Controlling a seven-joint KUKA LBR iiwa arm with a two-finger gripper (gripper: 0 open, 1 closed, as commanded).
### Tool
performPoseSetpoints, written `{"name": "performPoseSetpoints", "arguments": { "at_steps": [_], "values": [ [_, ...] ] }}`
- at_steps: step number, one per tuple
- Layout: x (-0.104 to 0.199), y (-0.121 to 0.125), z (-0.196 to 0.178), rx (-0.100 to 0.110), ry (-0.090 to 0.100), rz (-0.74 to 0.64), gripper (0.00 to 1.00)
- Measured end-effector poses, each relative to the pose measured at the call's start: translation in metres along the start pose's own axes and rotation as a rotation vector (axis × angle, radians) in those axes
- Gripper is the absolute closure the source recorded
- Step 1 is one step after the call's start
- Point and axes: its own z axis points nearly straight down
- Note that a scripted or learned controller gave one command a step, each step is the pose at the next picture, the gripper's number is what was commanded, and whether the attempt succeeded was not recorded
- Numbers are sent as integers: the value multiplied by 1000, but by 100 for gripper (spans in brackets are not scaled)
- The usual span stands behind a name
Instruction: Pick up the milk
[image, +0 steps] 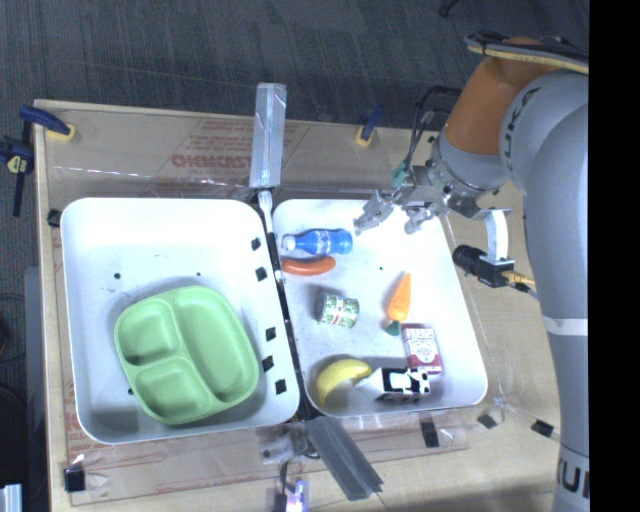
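Camera view looks down on two white bins, and the gripper (392, 213) hangs over the far rim of the right bin (465, 300), at about twelve o'clock of that bin. Its fingers stand apart with nothing between them. The milk (405, 383), a small black-and-white carton lying on its side, sits at about five o'clock in the same bin, close to the near wall. A red juice box (421, 349) is just beside it toward twelve o'clock, and a banana (340, 378) lies near it at nine o'clock. A carrot (399, 297), a green can (339, 310), a sausage (307, 266) and a blue bottle (318, 242) fill the rest of the bin. A green tray (186, 353) rests in the left bin.

By my reading, the approach has not begun. Next the gripper must travel toward six o'clock, past the carrot, and descend on the carton without catching the juice box or the wall.
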Motion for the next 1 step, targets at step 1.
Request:
{"name": "performPoseSetpoints", "arguments": {
  "at_steps": [1],
  "values": [
    [-15,-38,-32,-1,0,-91,0]
  ]
}}
